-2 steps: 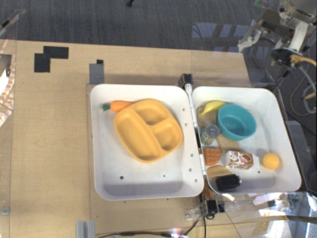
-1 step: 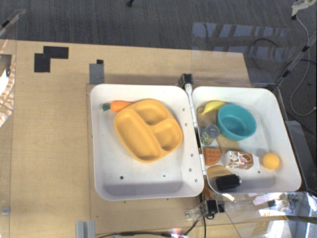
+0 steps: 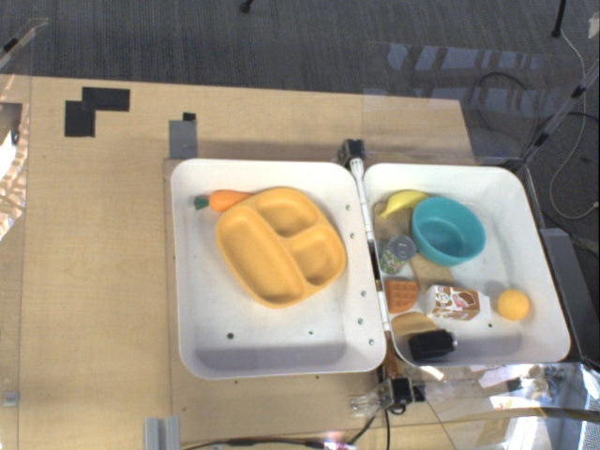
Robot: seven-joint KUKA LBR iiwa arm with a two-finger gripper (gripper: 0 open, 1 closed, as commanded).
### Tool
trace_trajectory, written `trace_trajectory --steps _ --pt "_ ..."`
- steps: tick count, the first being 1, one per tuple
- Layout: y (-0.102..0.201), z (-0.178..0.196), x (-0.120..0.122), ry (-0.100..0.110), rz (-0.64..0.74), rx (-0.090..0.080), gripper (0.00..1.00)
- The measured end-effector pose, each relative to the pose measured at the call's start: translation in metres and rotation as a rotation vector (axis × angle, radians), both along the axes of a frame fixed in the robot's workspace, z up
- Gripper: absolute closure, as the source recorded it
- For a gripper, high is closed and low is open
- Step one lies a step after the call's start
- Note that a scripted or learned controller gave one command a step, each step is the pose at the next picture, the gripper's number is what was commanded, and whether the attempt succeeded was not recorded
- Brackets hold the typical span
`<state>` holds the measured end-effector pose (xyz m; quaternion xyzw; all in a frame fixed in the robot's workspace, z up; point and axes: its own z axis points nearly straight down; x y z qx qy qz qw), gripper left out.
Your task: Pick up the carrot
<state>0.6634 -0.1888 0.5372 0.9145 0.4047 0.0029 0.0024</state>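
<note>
We see carrot [image 3: 225, 201] in left bin [image 3: 281, 356], top-left corner, wedged btw bin wall & yellow divided plate [image 3: 279, 246], touching plate rim. Tight spot, approach from above prob. needed. Fingers: we cannot tell.

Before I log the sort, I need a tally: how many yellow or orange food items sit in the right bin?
3: a banana at the back beside the teal bowl, a waffle by the divider, a round orange fruit near the front right. Others may be hidden.
</note>
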Motion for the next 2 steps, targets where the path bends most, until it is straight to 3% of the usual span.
trace_trajectory --steps 1,2 --pt "-0.003 -0.062 -0.003 0.006 -0.002 0.002 0.00" --pt "0.025 -0.134 0.000 0.005 -0.121 0.005 0.00"
